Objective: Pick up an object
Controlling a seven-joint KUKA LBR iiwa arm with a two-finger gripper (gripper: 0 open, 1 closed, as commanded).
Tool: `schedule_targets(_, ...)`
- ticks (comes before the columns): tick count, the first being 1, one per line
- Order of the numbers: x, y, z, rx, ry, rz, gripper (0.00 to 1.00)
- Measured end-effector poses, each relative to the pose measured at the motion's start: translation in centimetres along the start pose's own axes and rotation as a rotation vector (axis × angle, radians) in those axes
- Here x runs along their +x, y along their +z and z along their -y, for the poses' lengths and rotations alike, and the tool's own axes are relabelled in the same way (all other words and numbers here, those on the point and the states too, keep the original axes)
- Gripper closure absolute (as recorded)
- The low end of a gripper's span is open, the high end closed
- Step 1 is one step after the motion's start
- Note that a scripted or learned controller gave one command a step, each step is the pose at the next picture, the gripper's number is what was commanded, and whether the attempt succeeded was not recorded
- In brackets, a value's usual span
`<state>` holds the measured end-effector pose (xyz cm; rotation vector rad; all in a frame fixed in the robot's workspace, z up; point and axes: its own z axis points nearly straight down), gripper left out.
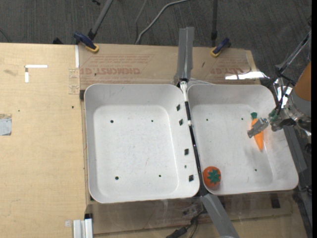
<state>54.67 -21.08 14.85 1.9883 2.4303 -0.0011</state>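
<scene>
Plywood benching is carrying two white bins [133, 94] clamped side by side across the frame's middle. Reaching in from the right edge, the gripper [261, 126] is closing its fingers on a toy carrot [258, 136] at the right bin's right side, seemingly lifting it. A round strawberry-like toy [212, 177] is sitting at that bin's lower left corner, well apart.

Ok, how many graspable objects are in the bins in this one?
2, both in the right bin: a carrot toy near its right side by the gripper, and a round tomato-like toy at its front-left corner.
</scene>
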Motion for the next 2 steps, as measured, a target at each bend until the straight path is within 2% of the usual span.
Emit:
schedule_targets(1, -0.9, 5.8, -1.4, 0.001, -0.112, -0.009, 0.00)
schedule_targets(2, -1.1, 4.7, -1.4, -0.001, -0.113, -0.002, 1.00)
